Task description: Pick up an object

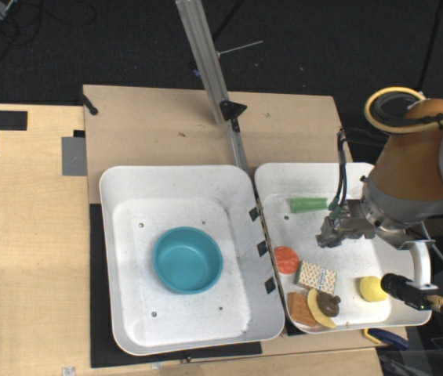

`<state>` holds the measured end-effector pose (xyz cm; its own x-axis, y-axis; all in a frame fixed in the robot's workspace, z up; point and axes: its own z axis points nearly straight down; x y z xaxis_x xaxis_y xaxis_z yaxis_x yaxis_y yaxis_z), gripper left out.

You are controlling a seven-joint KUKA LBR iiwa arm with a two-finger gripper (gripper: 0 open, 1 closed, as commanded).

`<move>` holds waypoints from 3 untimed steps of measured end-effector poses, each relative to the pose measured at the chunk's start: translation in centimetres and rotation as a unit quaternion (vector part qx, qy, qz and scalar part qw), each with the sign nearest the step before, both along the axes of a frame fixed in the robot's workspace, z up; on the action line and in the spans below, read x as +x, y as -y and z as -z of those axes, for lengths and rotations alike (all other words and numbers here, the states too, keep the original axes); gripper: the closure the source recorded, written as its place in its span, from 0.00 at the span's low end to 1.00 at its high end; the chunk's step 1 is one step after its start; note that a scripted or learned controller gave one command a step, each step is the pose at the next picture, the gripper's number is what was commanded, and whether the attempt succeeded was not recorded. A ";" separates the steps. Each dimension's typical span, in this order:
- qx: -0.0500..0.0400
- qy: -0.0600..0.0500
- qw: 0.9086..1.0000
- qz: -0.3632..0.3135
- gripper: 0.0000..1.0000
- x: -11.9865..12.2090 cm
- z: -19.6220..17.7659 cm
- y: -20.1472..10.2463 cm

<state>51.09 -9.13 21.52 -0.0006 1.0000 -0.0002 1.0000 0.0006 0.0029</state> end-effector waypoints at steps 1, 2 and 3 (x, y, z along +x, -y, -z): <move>0.000 0.000 1.000 0.000 1.00 0.1 -5.2 0.0; 0.000 -0.002 1.000 -0.001 1.00 1.7 -5.3 -4.5; 0.000 -0.002 1.000 -0.001 1.00 3.9 -5.3 -9.0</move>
